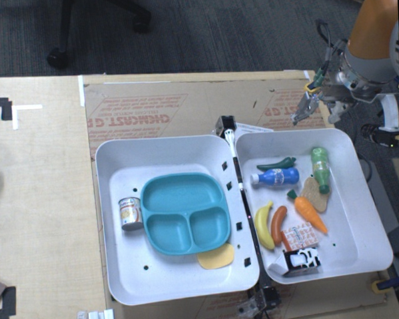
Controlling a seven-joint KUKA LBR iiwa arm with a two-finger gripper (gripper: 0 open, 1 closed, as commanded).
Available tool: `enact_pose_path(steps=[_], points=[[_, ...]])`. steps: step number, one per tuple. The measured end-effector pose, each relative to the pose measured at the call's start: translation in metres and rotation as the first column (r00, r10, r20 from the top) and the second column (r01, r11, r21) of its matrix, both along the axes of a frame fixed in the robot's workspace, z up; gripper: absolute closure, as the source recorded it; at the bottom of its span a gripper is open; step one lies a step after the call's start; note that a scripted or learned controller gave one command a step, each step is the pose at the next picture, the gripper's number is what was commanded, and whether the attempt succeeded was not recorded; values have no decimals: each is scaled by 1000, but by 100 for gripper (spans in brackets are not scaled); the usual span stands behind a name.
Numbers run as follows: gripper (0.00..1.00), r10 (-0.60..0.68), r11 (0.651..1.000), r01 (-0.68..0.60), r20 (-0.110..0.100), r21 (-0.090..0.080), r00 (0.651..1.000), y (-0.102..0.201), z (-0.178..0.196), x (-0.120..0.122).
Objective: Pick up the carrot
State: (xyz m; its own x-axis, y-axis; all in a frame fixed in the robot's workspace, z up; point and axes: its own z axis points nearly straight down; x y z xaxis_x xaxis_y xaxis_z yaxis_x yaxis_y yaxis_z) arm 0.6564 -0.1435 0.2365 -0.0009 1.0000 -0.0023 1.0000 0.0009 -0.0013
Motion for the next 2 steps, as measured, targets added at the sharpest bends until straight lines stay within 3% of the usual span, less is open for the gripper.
enact_pose_path(steps=[1, 2], points=[[0, -68, 998, 68, -3, 2, 998, 39, -90, -61], [0, 42, 999, -42, 5, 2, 999, 37, -143, -110]])
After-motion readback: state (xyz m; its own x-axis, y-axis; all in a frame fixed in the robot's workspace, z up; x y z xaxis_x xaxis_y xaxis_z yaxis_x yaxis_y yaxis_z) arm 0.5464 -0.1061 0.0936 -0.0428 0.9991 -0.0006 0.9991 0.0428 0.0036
